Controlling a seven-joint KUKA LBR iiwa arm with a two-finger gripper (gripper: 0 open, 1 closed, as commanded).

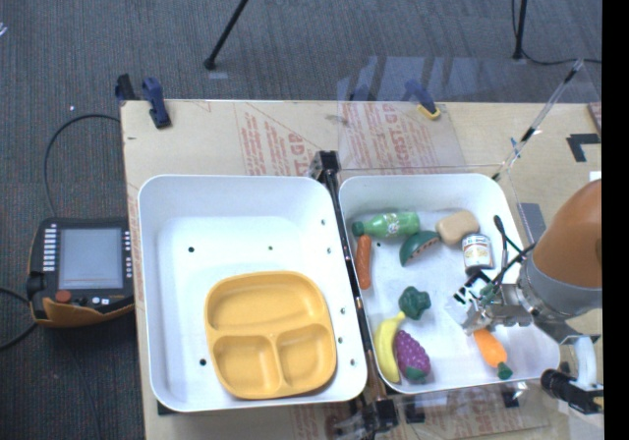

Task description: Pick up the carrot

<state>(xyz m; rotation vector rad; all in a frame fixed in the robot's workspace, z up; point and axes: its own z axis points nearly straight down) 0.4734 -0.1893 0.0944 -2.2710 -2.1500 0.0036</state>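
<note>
The carrot (488,347), orange with a green top, lies in the near right corner of the right bin (444,180), pointing toward the bin's front edge. My gripper (483,314) hangs at the end of the grey and orange arm coming in from the right. It sits directly above the carrot's thick end, close to it or touching; which one I cannot tell. Nothing is visibly lifted off the bin floor.
The right bin also holds a green bottle (386,224), a tan bread piece (457,228), a watermelon slice (420,247), a small jar (477,251), a slim orange-red piece (364,261), broccoli (414,302), a banana (386,348) and purple grapes (414,356). A yellow divided plate (270,332) lies in the left bin.
</note>
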